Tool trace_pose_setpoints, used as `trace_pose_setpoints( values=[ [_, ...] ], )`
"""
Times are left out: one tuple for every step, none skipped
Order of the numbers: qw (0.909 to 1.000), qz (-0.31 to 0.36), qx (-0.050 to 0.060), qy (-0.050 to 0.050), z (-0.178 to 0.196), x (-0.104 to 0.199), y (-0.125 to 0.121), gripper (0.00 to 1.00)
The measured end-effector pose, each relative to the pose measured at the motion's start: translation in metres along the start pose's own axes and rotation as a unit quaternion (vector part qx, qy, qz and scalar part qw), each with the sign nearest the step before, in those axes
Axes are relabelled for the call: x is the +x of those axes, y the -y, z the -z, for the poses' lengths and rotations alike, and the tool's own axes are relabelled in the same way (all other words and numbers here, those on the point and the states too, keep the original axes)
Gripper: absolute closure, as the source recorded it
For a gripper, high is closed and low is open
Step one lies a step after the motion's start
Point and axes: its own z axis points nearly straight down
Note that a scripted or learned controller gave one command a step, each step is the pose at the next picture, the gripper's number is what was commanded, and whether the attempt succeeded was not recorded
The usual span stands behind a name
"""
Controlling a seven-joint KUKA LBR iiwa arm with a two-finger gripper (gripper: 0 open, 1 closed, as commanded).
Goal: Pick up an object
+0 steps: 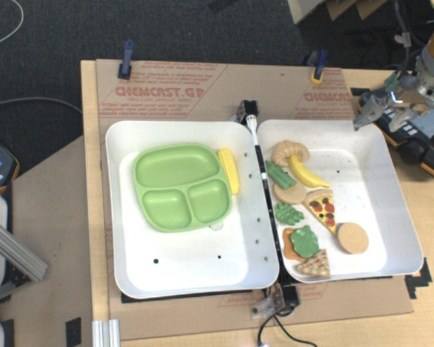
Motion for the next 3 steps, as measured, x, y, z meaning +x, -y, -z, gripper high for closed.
trace_pose_setpoints(
  values=[
    [1.0000, 0.000, 0.004, -0.002, -0.146, 0.028, 0.053, 0.00],
    [1.0000, 0.000, -0.002, 0.001, -0.129, 0.026, 0.049, 1.00],
    [1.0000, 0.001, 0.002, -0.002, -0.042, 0.075, 0.129, 1.00]
  ],
)
